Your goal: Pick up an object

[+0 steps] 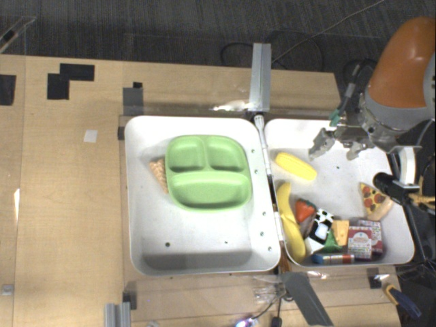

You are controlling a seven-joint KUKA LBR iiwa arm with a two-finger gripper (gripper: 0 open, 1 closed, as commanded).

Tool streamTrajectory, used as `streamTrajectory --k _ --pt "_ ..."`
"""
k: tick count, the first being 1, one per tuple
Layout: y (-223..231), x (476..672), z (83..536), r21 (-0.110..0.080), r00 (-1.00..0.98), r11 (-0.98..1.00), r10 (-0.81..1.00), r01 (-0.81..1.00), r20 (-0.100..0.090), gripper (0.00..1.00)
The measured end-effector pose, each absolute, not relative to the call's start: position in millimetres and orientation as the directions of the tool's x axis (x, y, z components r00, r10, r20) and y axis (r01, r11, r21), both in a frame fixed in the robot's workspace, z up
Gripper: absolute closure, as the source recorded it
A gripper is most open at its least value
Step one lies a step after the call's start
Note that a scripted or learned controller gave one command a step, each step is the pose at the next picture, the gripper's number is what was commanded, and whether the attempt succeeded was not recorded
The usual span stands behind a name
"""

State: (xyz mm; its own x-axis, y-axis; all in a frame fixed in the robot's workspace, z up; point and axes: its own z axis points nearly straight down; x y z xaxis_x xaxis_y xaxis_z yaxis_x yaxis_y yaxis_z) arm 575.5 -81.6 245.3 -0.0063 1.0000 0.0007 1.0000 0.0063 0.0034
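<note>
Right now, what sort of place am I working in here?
Most likely a robotics lab bench set up for pick-up trials, not a home or kitchen. Two white bins, the left bin and the right bin, sit on a wooden benchtop; toy food such as a pizza slice fills one; cables trail behind.

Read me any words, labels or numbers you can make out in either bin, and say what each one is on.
None can be read.
Red box in the right bin: has a printed label, too small and blurred to read.
Black-and-white object beside it: patterned, no legible text.
Green divided plate in the left bin: no markings.
</note>
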Motion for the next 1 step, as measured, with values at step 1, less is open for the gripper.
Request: streamTrajectory --k 1 --pt "-113.3 564.0 301.1 0.007 0.000 0.000 1.000 1.000 -0.001 0.00"
